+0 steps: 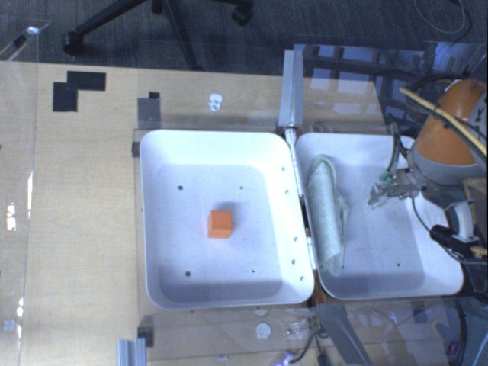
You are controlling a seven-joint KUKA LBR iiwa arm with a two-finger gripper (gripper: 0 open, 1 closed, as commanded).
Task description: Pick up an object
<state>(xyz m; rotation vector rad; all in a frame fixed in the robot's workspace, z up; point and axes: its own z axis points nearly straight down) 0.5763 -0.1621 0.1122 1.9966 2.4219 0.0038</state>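
Seen from above at a slant, two shallow white bins sit side by side on a pale wooden bench, filling the middle and right of the frame. In the left bin (164, 204) a small orange cube (220, 224) rests alone on the floor, a little below the bin's centre and well apart from every wall. In the right bin (381, 269) a long grey-green roll, seemingly rolled cloth or mesh (326, 213), lies lengthwise along the bin's left wall, running from near the upper edge down toward the lower edge, touching or just beside the divider between the bins. The grey arm with its orange band (456, 124) enters from the upper right of the frame and reaches over the right bin; its gripper (383, 191) hangs over the upper middle of that bin, to the right of the roll and apart from it, with nothing visibly between it and the bin floor. The tip is small and blurred, so its state cannot be told. Cables loop beside the wrist at the right edge. Above the bench, at the top of the frame, the black base of a wheeled chair (164, 6) stands on dark carpet, and black tape marks (76, 88) sit on the bench at upper left.
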